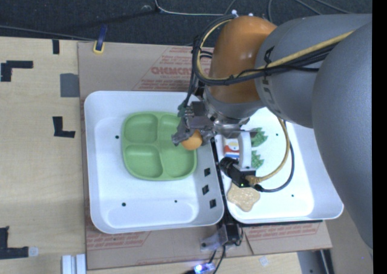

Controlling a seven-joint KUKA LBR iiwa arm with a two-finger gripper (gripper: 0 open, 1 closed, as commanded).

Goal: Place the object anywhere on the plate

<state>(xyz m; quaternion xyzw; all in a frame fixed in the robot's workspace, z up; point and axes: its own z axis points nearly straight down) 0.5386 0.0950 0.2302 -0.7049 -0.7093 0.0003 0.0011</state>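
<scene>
Hand (188,129) is hanging over the right edge of the green plate (158,146), which is lying in the left bin (109,206). A small orange object (192,141) is showing at the hand's tip, seemingly pinched between the dark fingers, so the hand is reading as closed on it; the contact itself is partly masked by the finger hardware, so this is a judgement.

Key relation: the orange object is sitting directly under the hand and over the plate's right rim, near the border of the upper-right and lower-right compartments. The plate's body is lying to camera-left of the object. A release here risks landing on the rim or rolling toward the divider between bins; a short shift leftward would be putting it squarely over a compartment.

Height of the object above the plate cannot be judged from this slant. The object is too round and small to give a long axis.

Hidden: the wrist and orange band (239,55) are covering much of the right bin (302,200). Green pieces (259,138), a tan item (243,198) and a small packet (231,147) are partly visible there.
</scene>
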